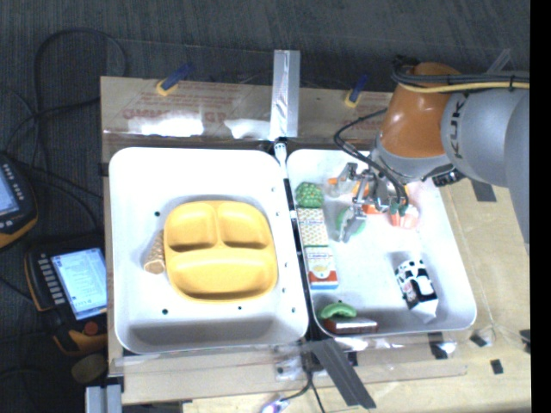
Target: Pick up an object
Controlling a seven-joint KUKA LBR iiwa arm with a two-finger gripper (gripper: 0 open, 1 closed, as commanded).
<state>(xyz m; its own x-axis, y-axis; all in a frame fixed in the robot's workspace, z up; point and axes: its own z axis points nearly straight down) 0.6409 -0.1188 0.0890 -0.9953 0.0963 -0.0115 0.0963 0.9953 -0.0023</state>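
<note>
Camera view
Gripper (360, 206): low in the right bin (456, 274), upper part; finger spread and contents cannot be told (cluttered).
Nearest target: juice carton (320, 267), against the left wall.
Handling: likely light, stiff, crushable; grip its long sides.

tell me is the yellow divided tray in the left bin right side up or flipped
Right side up: the yellow divided plastic tray shows its three recessed compartments facing upward in the left white bin.
</note>
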